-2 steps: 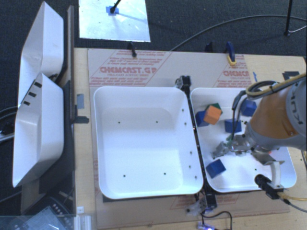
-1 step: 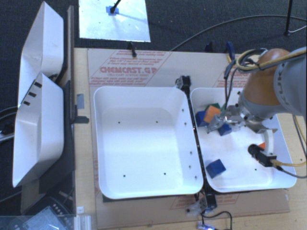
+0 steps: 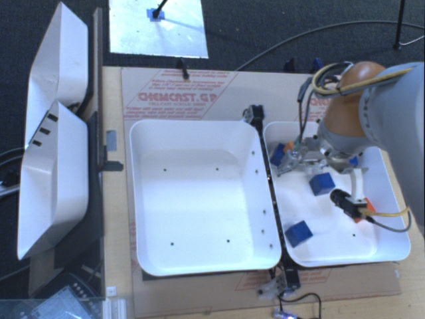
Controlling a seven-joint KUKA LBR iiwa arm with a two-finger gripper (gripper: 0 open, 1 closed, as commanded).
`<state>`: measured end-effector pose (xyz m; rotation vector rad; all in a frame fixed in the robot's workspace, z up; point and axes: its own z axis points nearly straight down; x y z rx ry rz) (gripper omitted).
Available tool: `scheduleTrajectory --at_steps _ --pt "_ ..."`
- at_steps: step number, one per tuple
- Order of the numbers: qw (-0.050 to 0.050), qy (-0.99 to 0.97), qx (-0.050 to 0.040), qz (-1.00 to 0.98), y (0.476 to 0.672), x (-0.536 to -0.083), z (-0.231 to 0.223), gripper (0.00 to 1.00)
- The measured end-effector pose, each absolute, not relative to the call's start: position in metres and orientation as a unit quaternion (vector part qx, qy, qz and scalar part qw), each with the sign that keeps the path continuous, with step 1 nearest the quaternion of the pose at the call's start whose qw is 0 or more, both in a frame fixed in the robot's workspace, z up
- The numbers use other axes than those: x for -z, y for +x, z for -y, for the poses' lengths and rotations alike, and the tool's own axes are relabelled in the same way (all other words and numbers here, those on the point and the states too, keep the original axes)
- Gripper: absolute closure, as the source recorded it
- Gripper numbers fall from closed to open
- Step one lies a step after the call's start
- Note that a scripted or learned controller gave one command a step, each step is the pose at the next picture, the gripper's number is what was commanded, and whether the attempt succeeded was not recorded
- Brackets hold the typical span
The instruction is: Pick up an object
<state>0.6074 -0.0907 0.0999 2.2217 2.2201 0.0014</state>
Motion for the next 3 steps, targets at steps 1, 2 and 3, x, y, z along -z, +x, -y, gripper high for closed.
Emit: scheduleTrajectory --at_steps 1,2,3 --pt "0.000 0.689 -0.0002 -0.725 0.608 -0.087 0.113 0.00" --pt "0.001 0.706 -0.0010 -0.708 0.663 -0.091 0.091 0.00" --pt "0.001 0.707 -0.0003 -0.708 0.662 -0.101 0.092 1.00"
